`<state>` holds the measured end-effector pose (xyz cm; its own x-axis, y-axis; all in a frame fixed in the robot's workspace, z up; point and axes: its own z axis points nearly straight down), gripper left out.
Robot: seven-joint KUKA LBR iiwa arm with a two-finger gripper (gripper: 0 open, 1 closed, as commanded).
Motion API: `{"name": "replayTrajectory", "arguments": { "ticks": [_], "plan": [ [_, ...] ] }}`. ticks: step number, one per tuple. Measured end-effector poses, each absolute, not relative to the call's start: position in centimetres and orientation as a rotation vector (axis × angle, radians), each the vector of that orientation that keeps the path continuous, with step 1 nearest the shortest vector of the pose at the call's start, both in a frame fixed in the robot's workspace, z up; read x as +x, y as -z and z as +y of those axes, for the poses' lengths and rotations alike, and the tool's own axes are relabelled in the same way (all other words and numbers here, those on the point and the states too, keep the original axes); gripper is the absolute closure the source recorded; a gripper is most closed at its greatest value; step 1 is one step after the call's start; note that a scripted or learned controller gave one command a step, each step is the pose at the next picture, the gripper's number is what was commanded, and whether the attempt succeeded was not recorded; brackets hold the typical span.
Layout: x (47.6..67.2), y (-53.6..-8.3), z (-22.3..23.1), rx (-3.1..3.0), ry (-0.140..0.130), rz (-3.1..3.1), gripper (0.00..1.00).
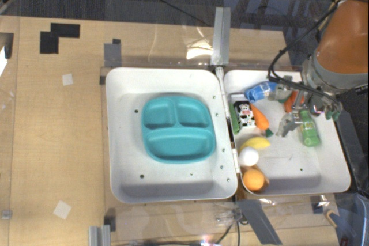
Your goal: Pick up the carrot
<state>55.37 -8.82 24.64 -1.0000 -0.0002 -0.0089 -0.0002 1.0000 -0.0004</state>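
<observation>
The carrot [261, 118], orange with a green end, lies tilted in the left half of the right bin [323, 178], beside a small black-and-white box [244, 114]. My gripper [296, 120] hangs over the middle of that bin, a short way right of the carrot and apart from it. It is open, with nothing between its fingers; one grey finger [286, 125] points down towards the bin floor. A green bottle [310, 132] lies just right of the gripper.
A blue bottle [259, 91] lies behind the carrot. A lemon [258, 143], a white egg [249, 156] and an orange [253, 180] line the right bin's left wall. The left bin [124, 141] holds a teal divided plate [177, 127].
</observation>
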Motion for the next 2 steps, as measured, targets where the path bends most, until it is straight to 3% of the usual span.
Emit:
{"name": "replayTrajectory", "arguments": {
  "ticks": [1,2],
  "plan": [
    [54.2,-11.8,-9.3,-0.398,0.002,3.106,0.0],
    [58.8,-8.9,-9.4,-0.18,0.0,3.127,0.0]
  ]
}}
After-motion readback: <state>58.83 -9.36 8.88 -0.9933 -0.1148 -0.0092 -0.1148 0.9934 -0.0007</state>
